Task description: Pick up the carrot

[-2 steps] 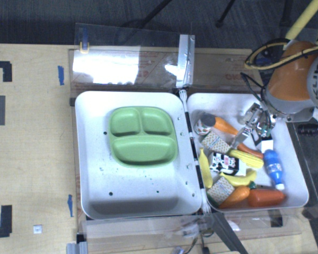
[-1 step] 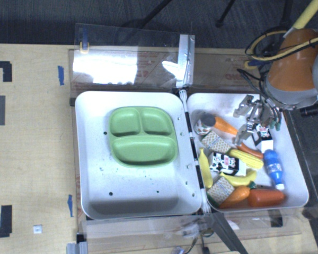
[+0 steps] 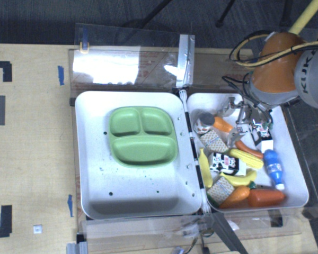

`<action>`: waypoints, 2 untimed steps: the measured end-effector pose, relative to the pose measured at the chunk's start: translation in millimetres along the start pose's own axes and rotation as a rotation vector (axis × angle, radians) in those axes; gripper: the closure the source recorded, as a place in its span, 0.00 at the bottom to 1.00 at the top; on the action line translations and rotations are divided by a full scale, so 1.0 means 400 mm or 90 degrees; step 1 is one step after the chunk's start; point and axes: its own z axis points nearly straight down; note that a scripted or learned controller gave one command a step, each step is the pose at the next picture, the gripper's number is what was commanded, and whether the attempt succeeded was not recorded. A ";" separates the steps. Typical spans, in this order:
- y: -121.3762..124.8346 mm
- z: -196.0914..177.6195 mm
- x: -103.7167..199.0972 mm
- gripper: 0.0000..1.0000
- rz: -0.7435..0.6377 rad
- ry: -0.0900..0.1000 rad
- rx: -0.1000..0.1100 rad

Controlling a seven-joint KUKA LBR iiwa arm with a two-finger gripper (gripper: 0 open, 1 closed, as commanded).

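Camera view puts my claw (image 3: 243,125) low in the right bin (image 3: 296,157), just beside the carrot (image 3: 222,125) lying at the bin's upper left; whether it grips anything I cannot tell. A green tray (image 3: 143,135) sits in the left bin (image 3: 90,157).

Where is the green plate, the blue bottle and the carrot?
green plate (image 3: 143,136): camera view, on the middle ridge between its compartments.
blue bottle (image 3: 273,168): camera view, on its blue body.
carrot (image 3: 222,125): camera view, on its orange middle.
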 end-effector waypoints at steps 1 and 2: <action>0.000 -0.032 -0.009 1.00 0.003 -0.008 -0.001; 0.000 -0.058 -0.015 1.00 0.005 -0.013 -0.002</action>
